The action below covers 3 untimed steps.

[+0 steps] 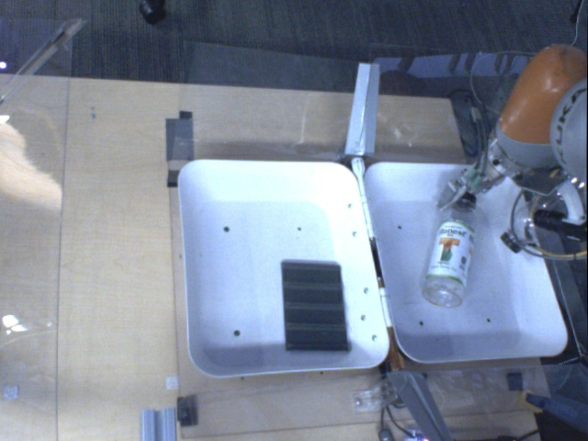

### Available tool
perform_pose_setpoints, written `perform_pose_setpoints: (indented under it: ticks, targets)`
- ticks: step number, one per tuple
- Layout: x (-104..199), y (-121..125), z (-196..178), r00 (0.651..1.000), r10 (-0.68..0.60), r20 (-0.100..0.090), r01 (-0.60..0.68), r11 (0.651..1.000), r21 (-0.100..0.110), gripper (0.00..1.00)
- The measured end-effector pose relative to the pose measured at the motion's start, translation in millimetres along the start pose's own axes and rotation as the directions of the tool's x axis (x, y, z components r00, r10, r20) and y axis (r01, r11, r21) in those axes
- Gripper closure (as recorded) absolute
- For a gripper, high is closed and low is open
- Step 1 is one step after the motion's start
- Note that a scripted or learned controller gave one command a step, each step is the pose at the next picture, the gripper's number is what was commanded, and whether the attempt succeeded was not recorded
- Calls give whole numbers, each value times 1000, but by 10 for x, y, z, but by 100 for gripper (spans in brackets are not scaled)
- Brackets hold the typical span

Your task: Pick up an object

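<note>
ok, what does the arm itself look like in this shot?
The arm has a grey body with a rounded orange band above the wrist. Thin cables loop along it near the wrist. The gripper at its tip is small, metallic, with green and red bits.

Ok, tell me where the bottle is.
The bottle lies on its side in the right bin, near its middle, just below the gripper.

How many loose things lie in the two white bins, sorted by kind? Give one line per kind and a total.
Clear bottle lying on its side, right bin: 1
Dark ribbed rectangular block, left bin: 1
Total: 2
</note>
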<state>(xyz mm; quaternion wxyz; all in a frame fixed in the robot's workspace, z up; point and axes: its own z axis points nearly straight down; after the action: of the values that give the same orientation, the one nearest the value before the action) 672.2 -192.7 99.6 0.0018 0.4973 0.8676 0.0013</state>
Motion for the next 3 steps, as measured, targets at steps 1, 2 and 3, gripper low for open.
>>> perform_pose_setpoints:
  ticks: [1,2,3]
  targets:
    - [403,226,-835,948,-319,4,319,948,-3,100]
    - [861,414,-700,880,-475,0,475,880,-1,100]
    - [857,415,-709,880,-475,1,475,880,-2,0]
